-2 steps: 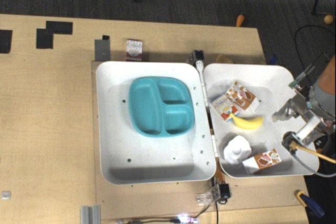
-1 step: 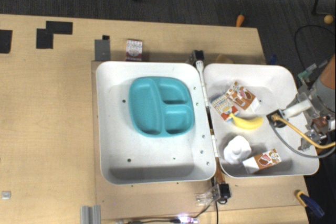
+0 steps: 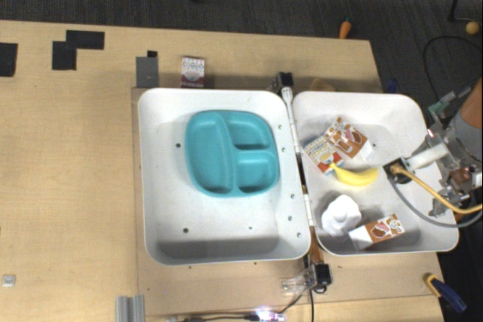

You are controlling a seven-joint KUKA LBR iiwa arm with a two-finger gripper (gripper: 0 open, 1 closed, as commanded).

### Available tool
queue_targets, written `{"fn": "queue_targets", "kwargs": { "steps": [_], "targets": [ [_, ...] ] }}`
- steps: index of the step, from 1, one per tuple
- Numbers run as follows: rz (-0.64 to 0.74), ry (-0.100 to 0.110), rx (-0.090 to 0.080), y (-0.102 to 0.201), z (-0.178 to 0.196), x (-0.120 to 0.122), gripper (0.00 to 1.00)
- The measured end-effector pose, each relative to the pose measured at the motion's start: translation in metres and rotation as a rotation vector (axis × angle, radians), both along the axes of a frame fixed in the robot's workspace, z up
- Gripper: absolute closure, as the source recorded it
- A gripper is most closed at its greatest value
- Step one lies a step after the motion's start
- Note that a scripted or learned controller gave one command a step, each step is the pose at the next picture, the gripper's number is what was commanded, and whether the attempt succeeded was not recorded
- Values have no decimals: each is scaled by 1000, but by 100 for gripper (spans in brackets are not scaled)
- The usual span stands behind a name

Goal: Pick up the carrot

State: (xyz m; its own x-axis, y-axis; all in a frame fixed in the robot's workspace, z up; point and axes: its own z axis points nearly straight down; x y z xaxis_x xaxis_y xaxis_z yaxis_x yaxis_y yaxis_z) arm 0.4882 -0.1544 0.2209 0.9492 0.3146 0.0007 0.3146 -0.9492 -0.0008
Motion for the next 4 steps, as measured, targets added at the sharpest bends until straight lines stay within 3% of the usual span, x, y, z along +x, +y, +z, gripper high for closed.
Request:
{"fn": "queue_targets", "kwargs": {
  "steps": [4],
  "targets": [
    [0,0,0,0,0,0,0]
  ]
}}
